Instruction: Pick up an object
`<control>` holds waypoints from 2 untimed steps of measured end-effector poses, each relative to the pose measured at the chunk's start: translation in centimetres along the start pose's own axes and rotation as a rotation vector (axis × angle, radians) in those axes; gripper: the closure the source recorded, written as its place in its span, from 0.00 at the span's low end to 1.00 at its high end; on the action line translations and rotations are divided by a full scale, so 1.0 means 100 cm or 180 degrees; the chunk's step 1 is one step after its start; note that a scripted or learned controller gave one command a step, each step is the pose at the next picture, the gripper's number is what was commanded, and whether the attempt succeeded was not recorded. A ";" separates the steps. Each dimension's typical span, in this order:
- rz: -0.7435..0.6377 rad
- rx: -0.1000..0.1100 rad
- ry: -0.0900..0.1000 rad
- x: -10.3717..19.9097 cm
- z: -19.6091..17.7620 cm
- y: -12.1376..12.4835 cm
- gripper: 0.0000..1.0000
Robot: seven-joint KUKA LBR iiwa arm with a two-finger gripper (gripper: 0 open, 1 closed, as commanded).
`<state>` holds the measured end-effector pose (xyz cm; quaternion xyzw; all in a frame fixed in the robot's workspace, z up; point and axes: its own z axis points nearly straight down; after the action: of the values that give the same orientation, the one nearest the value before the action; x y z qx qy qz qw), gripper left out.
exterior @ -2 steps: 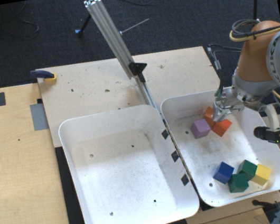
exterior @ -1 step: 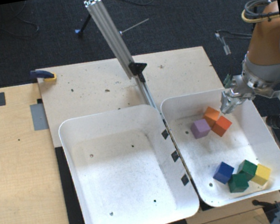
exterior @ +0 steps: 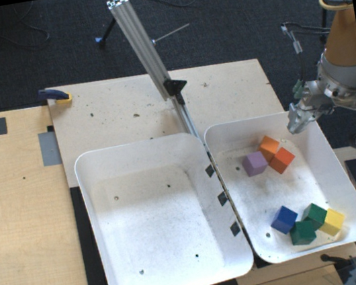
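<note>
From where I stand, the grey arm with its orange band reaches in from the right, and its two-finger gripper [exterior: 296, 121] hangs over the upper right rim of the right-hand shallow white bin [exterior: 350, 190]. Nothing sits between its tips. Whether they are apart or together I cannot tell; the tool is small and blurred from this angle.

So the pick looks barely begun: no object is lifted, and the approach, the closing and the raise are all left to do.

The likeliest candidates lie just below and left of the tool, in the bin's upper half: a small orange cube [exterior: 269, 145], a red-orange cube [exterior: 281, 160] touching it, and a purple cube [exterior: 255, 163] just beside them. These are blocks with no real long axis; the orange pair sits turned corner-on to the bin walls, lined up diagonally.

Lower in the same bin cluster a blue cube [exterior: 284, 218], two green cubes [exterior: 308, 224] and a yellow cube [exterior: 334, 221]. The left-hand white bin [exterior: 90, 188] holds no blocks.
</note>
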<state>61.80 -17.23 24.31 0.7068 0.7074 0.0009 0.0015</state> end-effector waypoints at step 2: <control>-0.0009 0.0024 0.0010 0.100 0.007 0.007 1.00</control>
<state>62.49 -7.22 23.64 0.7058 0.7084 -0.0007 -0.0022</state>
